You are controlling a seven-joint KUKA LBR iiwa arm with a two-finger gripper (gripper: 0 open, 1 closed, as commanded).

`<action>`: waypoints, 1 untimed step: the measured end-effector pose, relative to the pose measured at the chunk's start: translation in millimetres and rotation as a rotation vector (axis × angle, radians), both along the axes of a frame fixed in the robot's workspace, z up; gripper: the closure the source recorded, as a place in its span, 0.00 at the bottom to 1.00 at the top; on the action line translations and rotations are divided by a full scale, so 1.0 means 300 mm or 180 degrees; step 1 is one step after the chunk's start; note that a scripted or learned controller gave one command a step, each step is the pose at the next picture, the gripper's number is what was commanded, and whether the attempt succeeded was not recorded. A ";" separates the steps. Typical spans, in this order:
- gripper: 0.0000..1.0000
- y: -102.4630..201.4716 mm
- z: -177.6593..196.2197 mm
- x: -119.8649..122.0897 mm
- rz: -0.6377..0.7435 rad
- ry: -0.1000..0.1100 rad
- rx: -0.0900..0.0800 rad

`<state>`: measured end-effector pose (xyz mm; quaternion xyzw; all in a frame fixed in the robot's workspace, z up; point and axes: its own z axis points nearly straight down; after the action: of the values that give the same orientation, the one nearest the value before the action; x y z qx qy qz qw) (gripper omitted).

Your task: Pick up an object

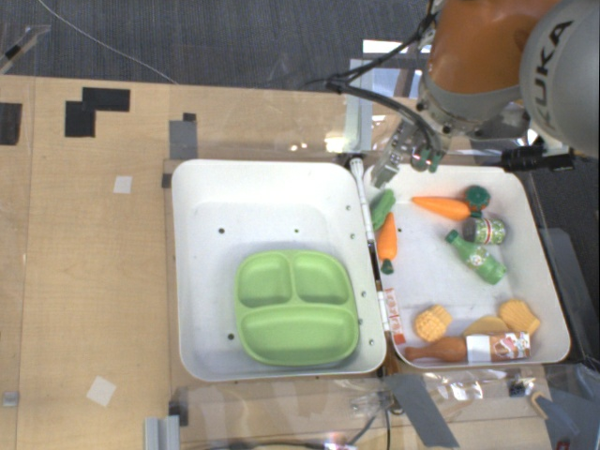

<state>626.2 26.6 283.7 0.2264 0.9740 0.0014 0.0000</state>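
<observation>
Camera view: claw (398,162) over top-left corner of right bin (548,251), finger state unclear, grip cannot tell. Carrot (385,237) lies just below against bin's left wall. Green plate (296,307) in left bin (202,251).

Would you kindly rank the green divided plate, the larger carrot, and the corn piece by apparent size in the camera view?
1. green divided plate, far the largest
2. larger carrot
3. corn piece, smallest
</observation>
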 end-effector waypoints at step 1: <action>1.00 -0.006 0.054 0.010 0.0004 -0.0050 -0.0003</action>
<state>629.2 24.6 300.0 0.2257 0.9742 0.0027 0.0078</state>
